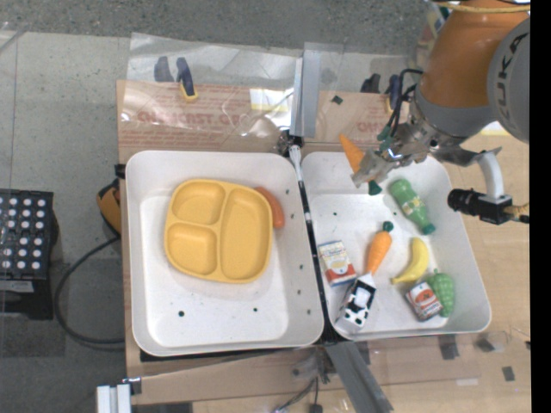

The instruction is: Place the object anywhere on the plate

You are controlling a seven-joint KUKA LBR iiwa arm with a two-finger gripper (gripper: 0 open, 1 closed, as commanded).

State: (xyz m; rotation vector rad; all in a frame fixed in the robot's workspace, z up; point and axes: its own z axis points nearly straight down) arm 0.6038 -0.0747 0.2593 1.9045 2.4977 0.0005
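The grey arm's two-finger gripper (372, 175) hangs over the far edge of the right white bin (472, 318), close to the wall it shares with the left white bin (146, 256). An orange wedge-shaped piece (350, 151) sits just beside the gripper on that far edge. It cannot be told if the piece is held or just lying there, and it cannot be told how wide the gripper is.

The yellow plastic plate with three parts (219, 230) lies in the middle of the left bin. A small orange-red thing (275, 209) leans on the plate's right rim.

In the right bin lie a green bottle (411, 203), a toy carrot (379, 249), a yellow banana (413, 261), a small white carton (337, 262), a black-and-white cow toy (356, 305) and a little red can (424, 300).

The step looks like picking. Nothing lies inside the plate yet. Next, the arm needs a sure hold on one thing, then a lift over the shared wall to the plate.
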